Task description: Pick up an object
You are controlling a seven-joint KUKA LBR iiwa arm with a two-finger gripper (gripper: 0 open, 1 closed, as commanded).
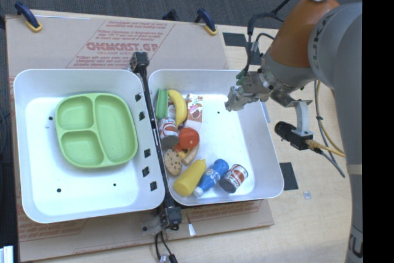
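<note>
While the gripper [236, 101] hangs over the right bin [261, 151] near its far right wall, jaw state indeterminable, the banana [179, 106] lies to its left, long axis running near-to-far; other toys cluster nearer the bin's front.

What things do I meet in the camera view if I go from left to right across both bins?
Green plate → banana → blue bottle → can → gripper. The things piled around the banana overlap too much to order.
</note>
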